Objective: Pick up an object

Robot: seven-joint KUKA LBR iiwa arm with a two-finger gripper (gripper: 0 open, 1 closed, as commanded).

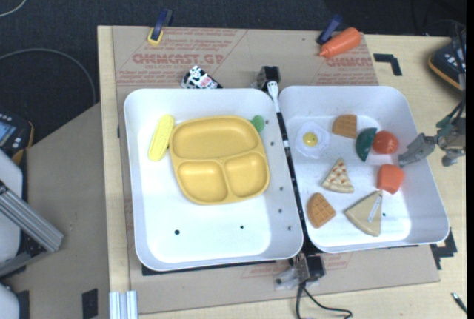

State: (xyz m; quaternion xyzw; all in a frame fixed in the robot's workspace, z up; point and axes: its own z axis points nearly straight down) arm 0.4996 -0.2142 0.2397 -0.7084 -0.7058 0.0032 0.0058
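The gripper (433, 150) hovers over the right bin's (415, 232) right rim, fingers spread, pinching nothing. Just left of it lie a red tomato (385, 142) with a green leaf (364, 144) and an orange block (390, 178). The left bin (148, 229) holds a yellow tray (219, 158) and corn (160, 138).

A yellow divided plate (219, 159) and toy corn cob (160, 138) lie in the left bin (215, 236). The claw (433, 148) hangs over the right bin's (415, 225) edge, near a toy tomato (384, 141).
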